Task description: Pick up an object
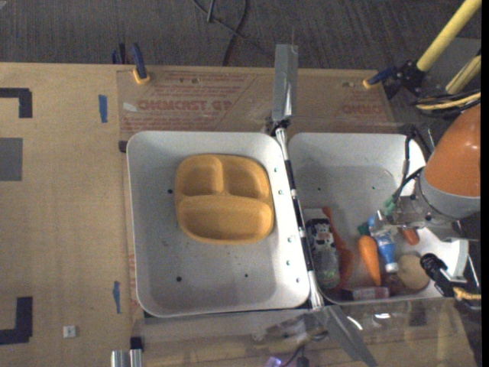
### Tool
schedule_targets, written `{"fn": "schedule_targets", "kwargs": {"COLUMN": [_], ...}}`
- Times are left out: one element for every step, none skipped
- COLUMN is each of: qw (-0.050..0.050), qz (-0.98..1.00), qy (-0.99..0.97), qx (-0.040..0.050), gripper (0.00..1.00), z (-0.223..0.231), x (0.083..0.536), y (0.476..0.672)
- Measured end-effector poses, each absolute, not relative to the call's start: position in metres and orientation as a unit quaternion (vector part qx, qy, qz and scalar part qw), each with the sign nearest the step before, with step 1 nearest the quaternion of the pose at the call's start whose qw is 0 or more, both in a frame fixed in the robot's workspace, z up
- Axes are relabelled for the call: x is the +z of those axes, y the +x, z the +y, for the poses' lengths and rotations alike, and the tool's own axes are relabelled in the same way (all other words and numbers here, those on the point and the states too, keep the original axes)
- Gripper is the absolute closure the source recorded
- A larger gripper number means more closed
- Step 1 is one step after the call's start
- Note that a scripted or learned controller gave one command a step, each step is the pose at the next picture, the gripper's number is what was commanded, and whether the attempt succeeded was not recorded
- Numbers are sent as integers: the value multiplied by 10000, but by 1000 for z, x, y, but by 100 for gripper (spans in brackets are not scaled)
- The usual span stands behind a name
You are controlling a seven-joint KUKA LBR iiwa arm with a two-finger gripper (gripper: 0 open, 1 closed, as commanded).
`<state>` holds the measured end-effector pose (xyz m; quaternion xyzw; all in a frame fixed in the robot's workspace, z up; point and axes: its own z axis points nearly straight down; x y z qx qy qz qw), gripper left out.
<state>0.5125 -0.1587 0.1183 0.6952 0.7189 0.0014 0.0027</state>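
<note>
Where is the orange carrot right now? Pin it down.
The carrot lies in the right bin, near its front edge, between the small bottle on its left and the blue-and-white tube on its right.

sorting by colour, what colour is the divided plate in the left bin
Yellow-orange; the divided plate shows best in the camera view.

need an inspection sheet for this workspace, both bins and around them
surface: wooden bench with two white bins, left bin, right bin
job's things: carrot, bottle, tan ball, small bits, all at the right bin's near end
clutter: yellow divided tray in the left bin
grippers: gripper low over the right bin's pile, nothing seen held
cables: black cable on the floor
surroundings: cardboard, blue clamps, grey floor
</note>
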Motion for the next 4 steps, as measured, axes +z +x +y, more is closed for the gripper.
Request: {"fn": "schedule_targets", "kwargs": {"qw": [23,10,28,38], "qz": [7251,7247,7280,7273], "qy": [6887,6891,6855,6863], "qx": [14,4,13,31], "gripper": [100,0,0,100], "z": [-106,-107,-166,-167], "x": [128,127,87,98], "y": [519,518,570,571]}}
